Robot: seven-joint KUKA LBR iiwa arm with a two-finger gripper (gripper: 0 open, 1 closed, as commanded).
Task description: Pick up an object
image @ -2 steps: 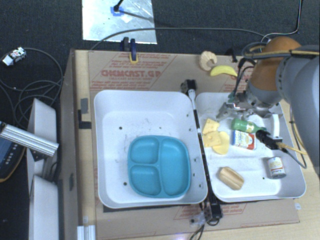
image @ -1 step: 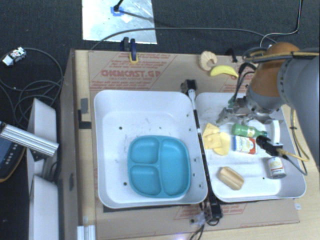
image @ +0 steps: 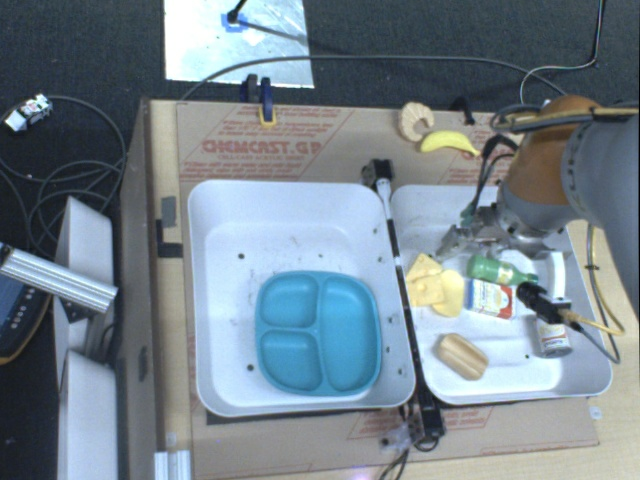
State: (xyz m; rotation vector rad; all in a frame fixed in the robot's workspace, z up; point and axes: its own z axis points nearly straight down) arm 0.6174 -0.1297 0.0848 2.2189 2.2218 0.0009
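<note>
The right bin (image: 590,373) holds several objects. A yellow soft-looking piece (image: 435,283) lies by its left wall, with a tan bread roll (image: 462,355) in front of it. A green bottle (image: 497,269) lies above a white, red and blue carton (image: 491,298), and a small can (image: 551,341) stands at the right. My gripper (image: 462,240) hangs low over the bin's back half, just left of the green bottle and up-right of the yellow piece. I see nothing held in it.
A blue divided plate (image: 318,331) lies in the left bin (image: 225,228). Behind the bins, on the cardboard, lie a banana (image: 448,143) and a beige object (image: 416,120). The grey arm (image: 590,178) covers the right bin's back right corner.
</note>
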